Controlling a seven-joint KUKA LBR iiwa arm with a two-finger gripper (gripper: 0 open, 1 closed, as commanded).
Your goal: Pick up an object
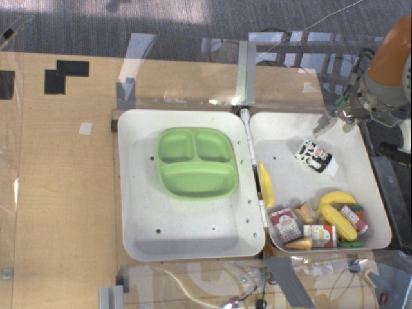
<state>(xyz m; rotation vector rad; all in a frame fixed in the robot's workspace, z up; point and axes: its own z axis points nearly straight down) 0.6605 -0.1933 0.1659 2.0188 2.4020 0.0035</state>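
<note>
The gripper [336, 121] hangs over the right bin's [283, 140] far edge with its fingers spread and nothing between them. Just below it sits a black-and-white packet [313, 155], print too small to read. The near corner is crowded: two bananas [337, 198], a corn cob [344, 222], red-labelled packs [285, 223]. A green divided plate [196, 163] lies in the left bin [138, 230]

We take this for a robotics lab: two white bins [193, 250] fixed on a wooden surface [58, 192], clear guard panels at twelve o'clock, loose cables [212, 288] at six.
</note>
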